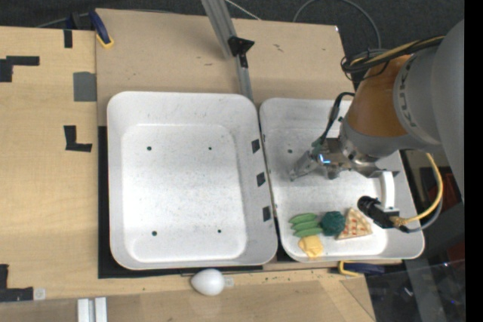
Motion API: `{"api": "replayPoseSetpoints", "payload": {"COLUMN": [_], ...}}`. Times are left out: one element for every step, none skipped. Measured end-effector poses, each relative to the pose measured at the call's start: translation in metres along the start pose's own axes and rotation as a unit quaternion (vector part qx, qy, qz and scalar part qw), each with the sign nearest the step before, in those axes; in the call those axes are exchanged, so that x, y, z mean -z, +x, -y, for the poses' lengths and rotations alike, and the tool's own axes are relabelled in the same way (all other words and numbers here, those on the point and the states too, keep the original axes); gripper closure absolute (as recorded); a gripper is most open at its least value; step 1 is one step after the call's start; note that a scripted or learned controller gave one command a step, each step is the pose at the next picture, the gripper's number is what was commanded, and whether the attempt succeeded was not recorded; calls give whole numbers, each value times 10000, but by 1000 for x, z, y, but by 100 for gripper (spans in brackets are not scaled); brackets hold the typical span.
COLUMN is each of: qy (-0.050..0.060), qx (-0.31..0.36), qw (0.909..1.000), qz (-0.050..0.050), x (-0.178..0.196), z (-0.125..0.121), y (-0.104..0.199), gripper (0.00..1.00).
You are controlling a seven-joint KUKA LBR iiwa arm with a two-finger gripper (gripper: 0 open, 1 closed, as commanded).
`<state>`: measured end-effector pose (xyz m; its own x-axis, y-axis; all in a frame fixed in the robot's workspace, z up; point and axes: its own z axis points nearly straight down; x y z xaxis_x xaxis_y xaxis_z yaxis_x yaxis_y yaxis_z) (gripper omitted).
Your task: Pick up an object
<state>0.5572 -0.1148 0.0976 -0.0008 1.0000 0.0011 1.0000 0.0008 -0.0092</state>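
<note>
A single fixed camera hangs above the bench point(189, 49) and looks down at a slant, taking in both the left bin point(128, 162) and the right bin point(290, 124) whole. The arm point(407, 105) enters from the frame's right edge, and dark floor fills the top.

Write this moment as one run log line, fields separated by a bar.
pincer over right bin, nothing between fingers | green toys, yellow toy, pizza slice at near edge

Toys point(329, 225) crowd right bin's point(283, 117) near edge.
</note>
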Motion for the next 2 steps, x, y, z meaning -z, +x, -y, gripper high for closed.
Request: {"api": "replayPoseSetpoints", "payload": {"qy": [-28, -59], "qx": [10, 2], "qw": [10000, 10000], "qz": [3, 8], "x": [13, 56], "z": [-2, 0], "y": [0, -1], "gripper": [100, 100]}}
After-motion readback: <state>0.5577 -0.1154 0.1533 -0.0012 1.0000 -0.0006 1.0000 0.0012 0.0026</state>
